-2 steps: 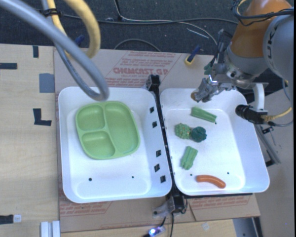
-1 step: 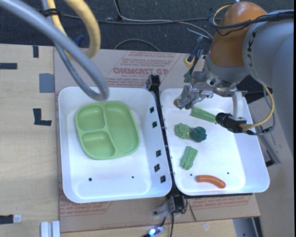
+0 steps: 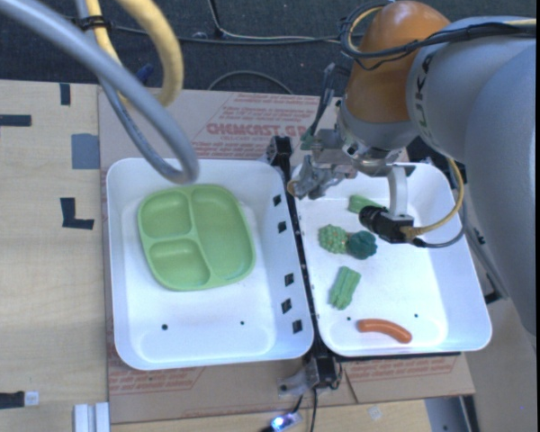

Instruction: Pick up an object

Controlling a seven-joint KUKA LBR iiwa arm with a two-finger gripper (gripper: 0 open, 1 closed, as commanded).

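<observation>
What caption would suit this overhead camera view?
Grey arm's gripper hovers over the right bin of toy foods; green plate sits in the left bin.

a divided tray (image 3: 196, 237) lies in the left bin (image 3: 126, 331); four small toy foods (image 3: 345, 286) lie in the right bin (image 3: 450, 327).

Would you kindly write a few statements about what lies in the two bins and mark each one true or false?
1. The green tray lies in the left bin. True.
2. The orange sausage rests on the green tray. False: it lies near the front edge of the right bin.
3. The tray has three compartments. True.
4. The gripper is over the left bin's middle. False: it is at the back of the right bin, close to the divide between the bins.
5. The light green piece lies between the broccoli pieces and the sausage. True.
</observation>
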